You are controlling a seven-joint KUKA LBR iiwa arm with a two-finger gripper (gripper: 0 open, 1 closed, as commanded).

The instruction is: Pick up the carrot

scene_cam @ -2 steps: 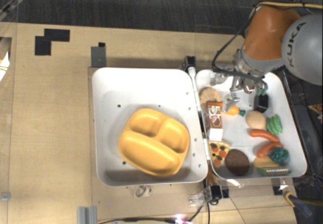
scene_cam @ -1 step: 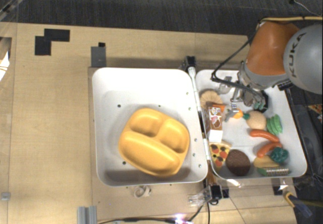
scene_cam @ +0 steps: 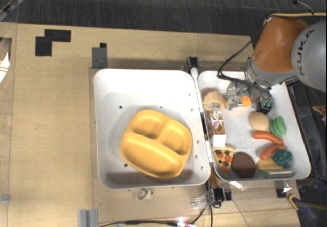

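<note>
The carrot (scene_cam: 269, 151) is a short orange piece with a dark green leafy top (scene_cam: 282, 157). It lies near the front right corner of the right bin (scene_cam: 301, 141). My gripper (scene_cam: 244, 99) hangs low over the back part of that bin, well behind and left of the carrot. A small orange bit (scene_cam: 247, 101) shows right at the gripper's tip, and I cannot make out what it is or whether it is gripped. The orange-banded wrist (scene_cam: 276, 44) hides the bin's back right corner.
The right bin is crowded: a tan shell-shaped pastry (scene_cam: 213, 100), a labelled packet (scene_cam: 218, 123), a pizza slice (scene_cam: 223, 157), a brown ball (scene_cam: 243, 164), a beige egg shape (scene_cam: 259, 120), a green vegetable (scene_cam: 278, 127) and a red sausage (scene_cam: 266, 137). A big yellow bread-like lump (scene_cam: 156, 142) sits in the left bin (scene_cam: 110, 93).
</note>
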